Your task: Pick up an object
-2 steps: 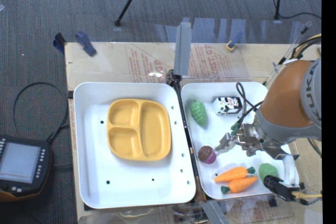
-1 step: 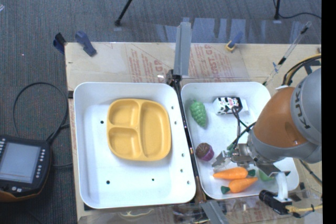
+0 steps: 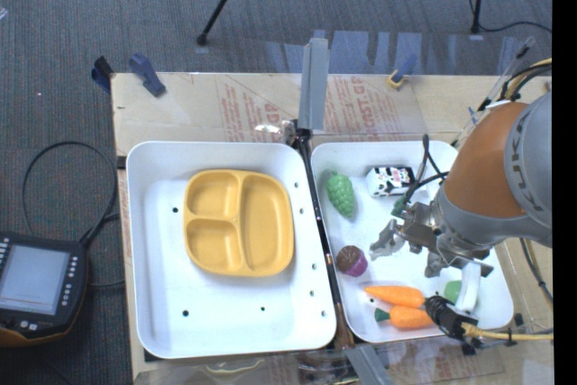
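My gripper (image 3: 411, 242) hangs over the middle of the right bin (image 3: 361, 153), under the grey arm with its orange band. Around it lie a green bumpy fruit (image 3: 341, 194) near the bin's left wall and a black-and-white carton (image 3: 390, 180) at the back. A purple round piece (image 3: 352, 261) sits just left of the gripper, and two orange carrots (image 3: 398, 295) (image 3: 411, 316) lie at the front. A small green piece (image 3: 453, 291) peeks out below the wrist. I see nothing held in the gripper.
The left bin (image 3: 153, 284) holds a yellow divided plate (image 3: 240, 222). A grey post (image 3: 314, 90) stands behind the seam between the bins. Cables run along the right bin's front right corner (image 3: 491, 335).
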Motion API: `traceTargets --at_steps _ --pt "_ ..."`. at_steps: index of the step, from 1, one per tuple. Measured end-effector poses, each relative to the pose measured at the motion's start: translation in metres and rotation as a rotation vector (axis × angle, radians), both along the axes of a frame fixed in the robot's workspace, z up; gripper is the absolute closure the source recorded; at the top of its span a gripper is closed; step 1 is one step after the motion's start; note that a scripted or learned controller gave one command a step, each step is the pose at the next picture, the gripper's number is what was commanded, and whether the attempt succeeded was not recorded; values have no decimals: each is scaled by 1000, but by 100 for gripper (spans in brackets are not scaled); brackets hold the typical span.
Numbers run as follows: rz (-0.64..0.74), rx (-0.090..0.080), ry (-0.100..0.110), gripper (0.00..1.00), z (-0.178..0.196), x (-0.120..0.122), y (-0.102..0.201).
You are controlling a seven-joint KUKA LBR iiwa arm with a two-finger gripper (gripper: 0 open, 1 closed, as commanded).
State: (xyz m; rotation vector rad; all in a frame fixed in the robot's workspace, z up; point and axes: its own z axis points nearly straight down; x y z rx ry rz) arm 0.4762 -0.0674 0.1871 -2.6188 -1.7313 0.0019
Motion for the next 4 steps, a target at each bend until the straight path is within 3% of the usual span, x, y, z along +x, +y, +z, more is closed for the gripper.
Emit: traceTargets --at_steps 1,2,3,4 --pt "52 2 6 0 -102 -3 -33" --pt "47 -1 -4 0 -27 34 -52" --pt "108 4 8 0 -103 -3 -59" --pt "-41 1 5 0 -102 -2 -41"
